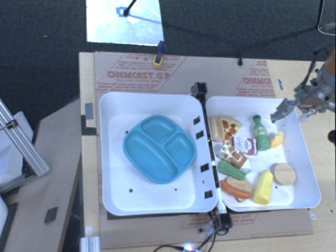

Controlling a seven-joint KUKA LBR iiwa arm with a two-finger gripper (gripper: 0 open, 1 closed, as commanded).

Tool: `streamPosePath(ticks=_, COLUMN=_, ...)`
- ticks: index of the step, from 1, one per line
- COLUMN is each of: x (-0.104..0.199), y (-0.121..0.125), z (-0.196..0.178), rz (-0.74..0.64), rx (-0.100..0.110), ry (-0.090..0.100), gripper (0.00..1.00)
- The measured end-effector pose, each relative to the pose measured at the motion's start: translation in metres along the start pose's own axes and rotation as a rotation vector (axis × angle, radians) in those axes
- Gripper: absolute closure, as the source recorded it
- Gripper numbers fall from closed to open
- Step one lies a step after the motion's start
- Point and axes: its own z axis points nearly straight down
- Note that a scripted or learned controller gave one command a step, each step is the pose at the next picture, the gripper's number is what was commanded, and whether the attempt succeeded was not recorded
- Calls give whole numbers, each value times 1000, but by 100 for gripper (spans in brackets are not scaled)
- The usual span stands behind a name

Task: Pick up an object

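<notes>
- Left bin [113, 193]: holds one blue divided tray [159, 148], lying flat near the centre, turned at a slant to the bin walls.
- Right bin [307, 156]: holds a cluster of toy food items, as follows.
- Pizza slice [229, 128] at upper left of the cluster; bread roll [216, 128] just beside it on the left, close to the divider.
- Green bottle [260, 134] lying near the centre top; small yellow piece [277, 139] just beside it to the right.
- Small printed packets [239, 150] in the middle; green vegetable [231, 169] below them; hot dog [235, 187] below that, near the front wall.
- Yellow bottle [263, 187] lying at lower right; round tan biscuit [284, 174] touching it to the upper right.
- Gripper [283, 111]: poised over the back right corner of the right bin, above and to the right of the green bottle, apart from every item; nothing visible between the fingers; degree of opening cannot be told at this resolution.
</notes>
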Motion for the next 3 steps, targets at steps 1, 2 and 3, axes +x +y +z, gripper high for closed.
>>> streamPosePath(ticks=1, x=0, y=2, z=-6, rz=-3, rx=-11, ry=-3, gripper=0)
streamPosePath(ticks=2, x=7, y=-5, z=51, rz=-1, rx=-6, ry=-1, gripper=0)
streamPosePath(ticks=3, x=12, y=-1, z=94, rz=-1, rx=-7, ry=-1, gripper=0)
